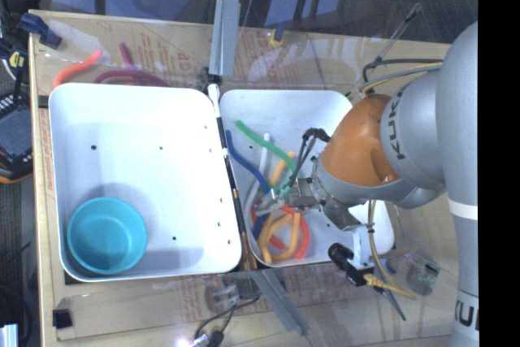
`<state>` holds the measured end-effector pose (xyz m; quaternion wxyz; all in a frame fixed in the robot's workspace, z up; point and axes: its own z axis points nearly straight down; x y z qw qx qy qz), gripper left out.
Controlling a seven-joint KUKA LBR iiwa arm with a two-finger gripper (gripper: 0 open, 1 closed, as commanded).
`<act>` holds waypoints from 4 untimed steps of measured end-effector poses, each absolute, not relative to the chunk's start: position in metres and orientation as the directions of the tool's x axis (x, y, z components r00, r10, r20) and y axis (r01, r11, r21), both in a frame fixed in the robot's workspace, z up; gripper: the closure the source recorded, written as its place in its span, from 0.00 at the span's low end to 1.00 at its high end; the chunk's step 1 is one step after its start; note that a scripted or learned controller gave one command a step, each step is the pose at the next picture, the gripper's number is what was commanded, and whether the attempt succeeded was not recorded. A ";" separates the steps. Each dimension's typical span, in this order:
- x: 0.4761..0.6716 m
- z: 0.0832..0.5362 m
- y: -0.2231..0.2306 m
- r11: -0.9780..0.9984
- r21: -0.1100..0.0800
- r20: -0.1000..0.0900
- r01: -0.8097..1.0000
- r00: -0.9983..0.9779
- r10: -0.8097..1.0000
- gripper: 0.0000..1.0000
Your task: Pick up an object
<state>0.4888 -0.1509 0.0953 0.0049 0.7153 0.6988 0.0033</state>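
The counter (146, 36) is a pale wooden surface carrying two shallow white bins side by side, with a clear panel standing along its far edge. The grey arm (443, 134) reaches in from the right, its orange band (361, 150) hanging above the right-hand bin.

The left bin (130, 142) takes up most of the left half of the counter. A blue bowl (106, 235) sits upright in its near left corner, close to the bin's walls. The right bin (280, 106) lies just beside the left one, their rims almost touching along the middle; much of its right part is hidden under the arm.

In the right bin lies a tangle of thin flexible pieces. A green strip (258, 140) runs slantwise from the far left part toward the centre, a dark blue strip (240, 162) curves beside it near the bin's left wall, and a yellow piece (279, 171) stands between them and the arm. Nearer the front edge, an orange loop (286, 236) rests on the bin floor.

The hand (284, 193) is down among these pieces, just above the orange loop; whether it is open, closed or gripping anything cannot be told.

Beyond the left bin, an orange strip (77, 67) and a purple loop (130, 77) lie on the counter.
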 end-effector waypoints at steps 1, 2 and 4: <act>0.544 0.094 -0.174 0.152 -0.001 0.006 0.988 -0.152 0.988 0.00; 0.608 0.094 -0.147 -0.076 -0.001 -0.001 0.997 0.076 0.997 0.00; 0.632 0.192 -0.125 0.200 0.000 0.000 0.980 -0.200 0.980 1.00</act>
